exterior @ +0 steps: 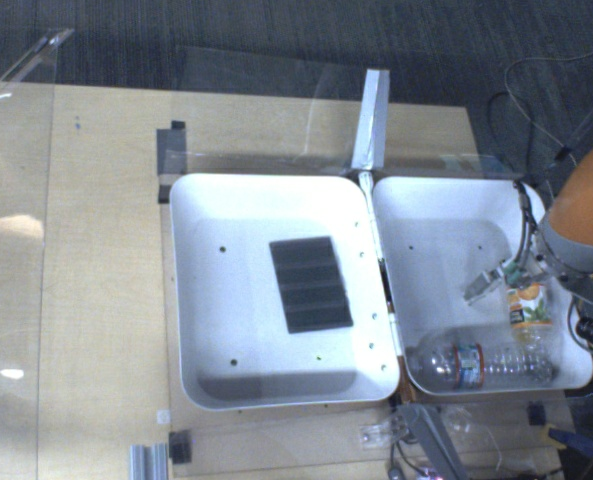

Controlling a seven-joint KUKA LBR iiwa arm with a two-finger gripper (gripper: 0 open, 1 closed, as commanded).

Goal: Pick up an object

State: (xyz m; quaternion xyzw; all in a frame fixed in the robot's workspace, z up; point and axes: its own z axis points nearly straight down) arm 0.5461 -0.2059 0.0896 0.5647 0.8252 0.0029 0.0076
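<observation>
In the right bin (431, 208), a clear plastic bottle (481, 363) with a blue label lies on its side along the near wall. A small orange, green and white packet (528, 306) rests near the bin's right wall. A black ridged rectangular block (311, 283) lies in the middle of the left bin (206, 218). My gripper (486, 283) is low inside the right bin, just left of the packet and above the bottle. I see nothing held in it.
The arm's orange band (586, 203) and dark cables hang over the right bin's right edge. A metal post (371, 118) stands behind the seam between the bins. Clear panels lie on the wooden bench to the left.
</observation>
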